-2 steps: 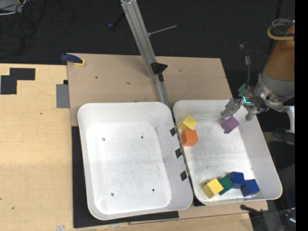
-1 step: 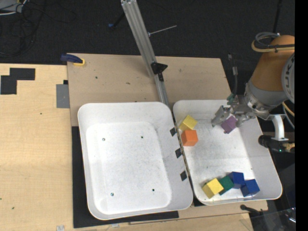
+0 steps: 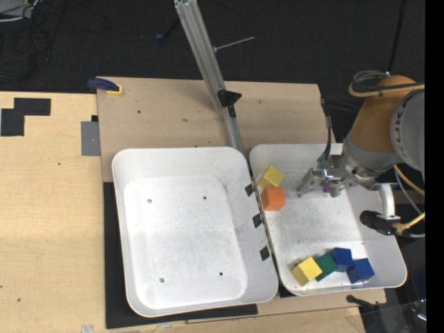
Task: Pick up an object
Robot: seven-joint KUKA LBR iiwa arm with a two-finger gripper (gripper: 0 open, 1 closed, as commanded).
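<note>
The right bin [image 3: 316, 224] holds a yellow block [image 3: 272, 177] and an orange block [image 3: 273, 199] near its left wall. At its front lie another yellow block [image 3: 306, 270], a green block [image 3: 324, 264] and two blue blocks [image 3: 342, 257] [image 3: 360, 270]. My gripper [image 3: 320, 181] hangs over the back of the right bin, to the right of the yellow and orange blocks and apart from them. Its fingers look spread with nothing between them.
The left bin [image 3: 184, 227] sits beside the right one. A slanted metal rail [image 3: 208, 61] rises behind the bins. The arm's orange band [image 3: 381, 116] and cables fill the right side.
</note>
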